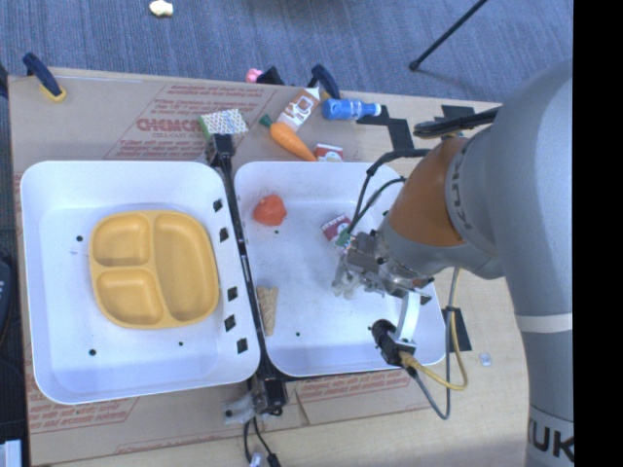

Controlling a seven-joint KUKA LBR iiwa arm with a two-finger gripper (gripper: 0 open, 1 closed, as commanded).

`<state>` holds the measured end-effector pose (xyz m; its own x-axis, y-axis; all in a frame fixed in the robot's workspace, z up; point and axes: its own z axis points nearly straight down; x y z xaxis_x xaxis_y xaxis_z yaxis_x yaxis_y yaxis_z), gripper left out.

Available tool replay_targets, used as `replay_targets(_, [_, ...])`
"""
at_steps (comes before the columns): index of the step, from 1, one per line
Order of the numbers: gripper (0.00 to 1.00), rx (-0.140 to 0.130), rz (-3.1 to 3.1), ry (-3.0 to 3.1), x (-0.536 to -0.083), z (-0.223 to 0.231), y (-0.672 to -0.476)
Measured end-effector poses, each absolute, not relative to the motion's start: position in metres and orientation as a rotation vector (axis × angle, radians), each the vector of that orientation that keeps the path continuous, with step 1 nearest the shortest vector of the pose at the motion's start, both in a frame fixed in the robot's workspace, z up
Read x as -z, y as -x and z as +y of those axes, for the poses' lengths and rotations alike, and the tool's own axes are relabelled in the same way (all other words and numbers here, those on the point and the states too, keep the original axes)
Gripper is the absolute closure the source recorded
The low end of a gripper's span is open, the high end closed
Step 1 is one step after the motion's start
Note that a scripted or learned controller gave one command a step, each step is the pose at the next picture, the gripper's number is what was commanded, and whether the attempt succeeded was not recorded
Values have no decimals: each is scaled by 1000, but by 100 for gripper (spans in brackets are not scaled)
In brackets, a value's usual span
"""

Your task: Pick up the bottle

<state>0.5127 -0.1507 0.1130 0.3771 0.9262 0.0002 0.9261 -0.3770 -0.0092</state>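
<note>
— Yellow plastic first: what lies in the left bin (39, 261)?

— A three-part yellow tray (154, 267), flat in the middle of that bin.

— And the right bin (311, 358)?

— A red lump (271, 209) near its back left corner, a tan waffle cone (267, 308) against its left wall, and a small red-and-white packet (336, 227) near the middle. The gripper (347, 282) hangs low over the bin's middle, just beside the packet, on the grey arm with the orange band (428, 202).

— Is it clenched on anything?

— Its state cannot be told from this angle, and nothing shows between its tips.

— Where is the bottle?

— Outside both bins, on the bench's back edge: a blue bottle (348, 110) lying on its side. Left of it lie a white bottle with an orange label (298, 108), an orange carrot (291, 141) and a patterned packet (224, 123).
</note>
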Motion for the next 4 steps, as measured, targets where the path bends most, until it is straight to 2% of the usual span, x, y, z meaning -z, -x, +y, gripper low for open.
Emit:
replay_targets(1, [100, -4, -1883, 2507, -108, -150, -476])
replay_targets(2, [100, -2, -1705, 2636, -193, -194, -479])
replay_targets(3, [100, -5, -1430, 2791, -136, -197, -476])
replay_targets(4, [100, -4, -841, 3022, -126, -200, -476])
